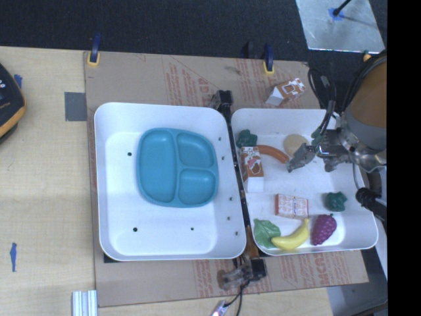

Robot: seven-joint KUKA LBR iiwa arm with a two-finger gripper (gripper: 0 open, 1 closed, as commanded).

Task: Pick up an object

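— What does the worktop (46,196) carry?
— Two white bins side by side. The left bin (105,176) holds a blue divided plate (176,166). The right bin (358,232) holds toy food: a banana (293,237) at its near edge, purple grapes (323,228) just right of it, a green leaf (266,230) on the banana's left, a small red-and-white box (291,205) just behind them, and an orange sausage (271,153) farther back.
— And the arm?
— It reaches in from the right, its hand (297,160) hanging over the far middle of the right bin, just right of the sausage and beside a tan round piece (294,141). Its dark fingers are spread somewhat apart, with nothing between them.
— Anything outside the bins?
— A small carton (287,91) lies on the cardboard beyond the right bin.
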